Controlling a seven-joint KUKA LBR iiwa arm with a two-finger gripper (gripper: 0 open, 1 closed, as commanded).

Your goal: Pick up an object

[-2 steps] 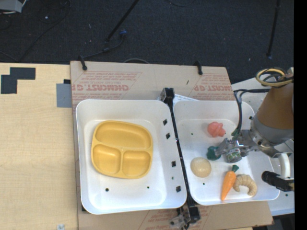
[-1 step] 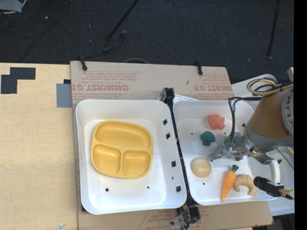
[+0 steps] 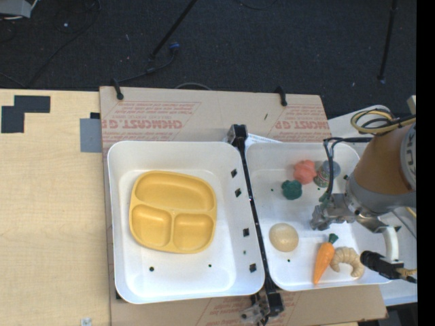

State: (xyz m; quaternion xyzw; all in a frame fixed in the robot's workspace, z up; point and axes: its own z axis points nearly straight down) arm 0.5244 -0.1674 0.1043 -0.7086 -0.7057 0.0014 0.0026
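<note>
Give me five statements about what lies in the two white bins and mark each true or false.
1. The yellow divided plastic plate lies in the left bin. True.
2. The orange toy carrot lies in the left bin. False: it lies in the right bin, near its front.
3. The cream egg-shaped ball touches the carrot. False: they lie apart.
4. The dark green lump sits beside the pink lump. True.
5. The claw is over the yellow plate. False: it is over the right bin.
</note>
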